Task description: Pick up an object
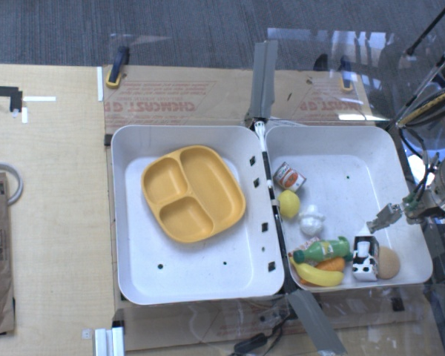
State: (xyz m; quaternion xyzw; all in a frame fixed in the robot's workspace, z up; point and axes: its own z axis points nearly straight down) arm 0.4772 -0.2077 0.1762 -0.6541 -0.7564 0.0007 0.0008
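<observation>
Plainly nothing is lifted yet: the gripper (378, 221) hangs over the right bin (356, 165), jaws apart and holding nothing. Nearest the bin's front wall lie a banana (319, 275), a green bottle (322, 251) and a cow toy (365, 261); farther back, a lemon (289, 204) and a can (288, 176). Left of that bin, the left bin (133, 221) holds 1 yellow divided plate (193, 193).
</observation>
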